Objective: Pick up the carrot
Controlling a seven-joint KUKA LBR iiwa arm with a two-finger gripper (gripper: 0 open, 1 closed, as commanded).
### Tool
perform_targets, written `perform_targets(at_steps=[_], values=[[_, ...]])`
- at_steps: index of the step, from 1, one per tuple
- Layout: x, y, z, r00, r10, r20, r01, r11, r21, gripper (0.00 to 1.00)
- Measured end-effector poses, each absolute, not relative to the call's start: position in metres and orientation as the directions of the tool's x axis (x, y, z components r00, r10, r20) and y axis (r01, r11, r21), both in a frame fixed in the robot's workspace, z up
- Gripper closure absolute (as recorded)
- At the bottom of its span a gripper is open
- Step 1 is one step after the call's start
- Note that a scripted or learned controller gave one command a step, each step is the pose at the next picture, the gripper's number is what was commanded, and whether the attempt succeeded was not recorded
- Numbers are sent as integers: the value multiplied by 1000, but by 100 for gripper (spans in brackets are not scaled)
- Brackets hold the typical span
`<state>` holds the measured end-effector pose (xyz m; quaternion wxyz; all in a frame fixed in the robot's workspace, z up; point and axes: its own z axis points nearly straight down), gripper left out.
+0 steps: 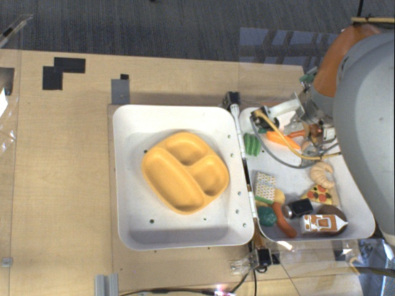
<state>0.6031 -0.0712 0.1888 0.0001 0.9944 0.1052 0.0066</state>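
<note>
Orange carrot lies in right bin, upper end, just beside gripper (grasp state: cannot tell). Risk: cable looping nearby could snag, spoiling the pick.

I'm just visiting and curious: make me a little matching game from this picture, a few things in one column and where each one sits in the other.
Things:
1. yellow divided plate
2. carrot
3. brown carton
4. green piece

Places:
A. near corner of the right bin
B. middle of the left bin
C. far end of the right bin, by the gripper
D. right bin, against its left wall

Pairs: 1-B, 2-C, 3-A, 4-D
</note>
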Motion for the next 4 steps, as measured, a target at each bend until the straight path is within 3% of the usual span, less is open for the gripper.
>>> perform_targets(at_steps=[1, 2, 3, 4], values=[[644, -89, 104, 971, 237, 16, 237, -971, 4, 0], [603, -87, 87, 972, 234, 5, 234, -972, 0, 0], [548, -96, 89, 953, 302, 15, 302, -953, 6, 0], [521, -102, 98, 962, 267, 55, 266, -964, 23, 0]])
